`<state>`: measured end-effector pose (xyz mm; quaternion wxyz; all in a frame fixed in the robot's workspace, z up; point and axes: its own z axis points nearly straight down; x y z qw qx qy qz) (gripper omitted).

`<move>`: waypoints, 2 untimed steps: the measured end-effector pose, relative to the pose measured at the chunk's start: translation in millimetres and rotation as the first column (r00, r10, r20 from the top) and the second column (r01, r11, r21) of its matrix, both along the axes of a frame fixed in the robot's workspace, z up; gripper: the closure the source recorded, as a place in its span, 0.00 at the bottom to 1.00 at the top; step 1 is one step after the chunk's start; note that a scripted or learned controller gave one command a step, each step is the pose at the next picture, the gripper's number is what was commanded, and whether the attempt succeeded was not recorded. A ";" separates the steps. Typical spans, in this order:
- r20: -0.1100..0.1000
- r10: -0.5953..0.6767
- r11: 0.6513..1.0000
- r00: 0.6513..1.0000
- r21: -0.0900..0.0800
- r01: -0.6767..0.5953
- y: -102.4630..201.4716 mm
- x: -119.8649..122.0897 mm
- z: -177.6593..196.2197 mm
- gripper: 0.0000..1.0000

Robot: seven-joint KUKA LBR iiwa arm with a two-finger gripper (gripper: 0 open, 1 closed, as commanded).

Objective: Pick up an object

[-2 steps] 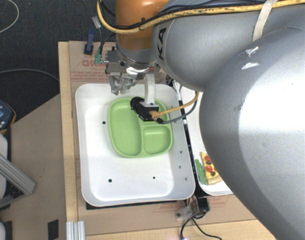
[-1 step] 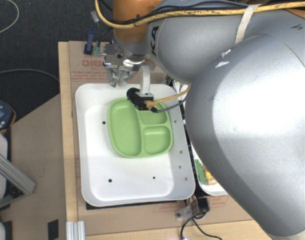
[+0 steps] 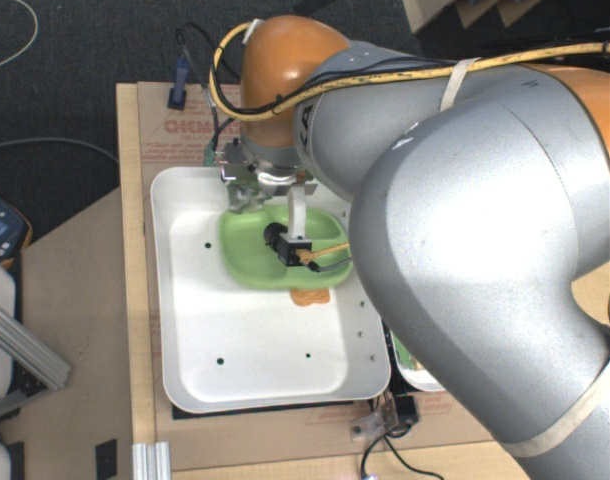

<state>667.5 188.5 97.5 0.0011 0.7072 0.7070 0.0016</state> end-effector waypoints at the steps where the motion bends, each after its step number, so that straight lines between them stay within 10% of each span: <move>1: -0.002 -0.002 1.000 1.000 0.002 0.002 -34.0 0.2 7.2 1.00; 2: -0.009 0.003 1.000 1.000 0.000 -0.003 -4.7 -68.2 49.4 1.00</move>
